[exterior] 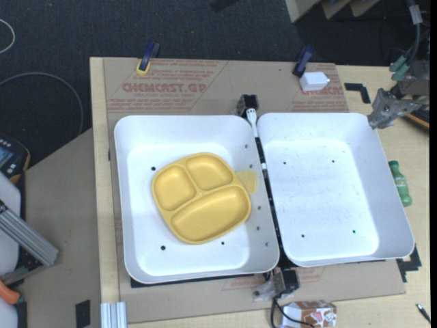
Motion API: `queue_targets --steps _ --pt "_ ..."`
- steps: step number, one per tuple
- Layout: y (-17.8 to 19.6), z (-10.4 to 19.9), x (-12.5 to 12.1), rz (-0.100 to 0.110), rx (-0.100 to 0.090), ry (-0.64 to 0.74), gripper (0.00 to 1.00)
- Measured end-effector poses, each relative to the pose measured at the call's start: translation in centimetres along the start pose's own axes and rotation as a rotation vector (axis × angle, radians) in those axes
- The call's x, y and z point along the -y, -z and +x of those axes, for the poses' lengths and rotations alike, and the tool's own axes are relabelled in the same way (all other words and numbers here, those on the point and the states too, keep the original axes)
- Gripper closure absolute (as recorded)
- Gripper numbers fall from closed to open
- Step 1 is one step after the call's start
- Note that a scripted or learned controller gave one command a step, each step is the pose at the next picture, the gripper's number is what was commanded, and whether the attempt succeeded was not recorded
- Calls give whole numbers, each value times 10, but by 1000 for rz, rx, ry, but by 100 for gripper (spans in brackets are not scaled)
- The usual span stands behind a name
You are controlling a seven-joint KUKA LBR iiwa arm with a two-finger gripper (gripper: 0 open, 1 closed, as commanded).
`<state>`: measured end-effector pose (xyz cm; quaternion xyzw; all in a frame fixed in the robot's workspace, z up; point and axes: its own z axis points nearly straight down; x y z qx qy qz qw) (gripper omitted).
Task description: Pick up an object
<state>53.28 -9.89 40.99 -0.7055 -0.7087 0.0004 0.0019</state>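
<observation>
Yellow divided plate (pixel 201 197) in left bin (pixel 130 183)

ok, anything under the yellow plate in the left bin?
A flat yellow piece pokes out from under the right edge of the yellow divided plate in the left bin. How far it runs beneath is covered. The plate's three compartments hold nothing.
</observation>
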Motion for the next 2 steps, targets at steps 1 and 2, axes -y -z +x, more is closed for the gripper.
queue_targets --steps 1,2 --pt "-55 99 34 5 0 4 100" --pt "9 175 53 -11 -1 6 100"
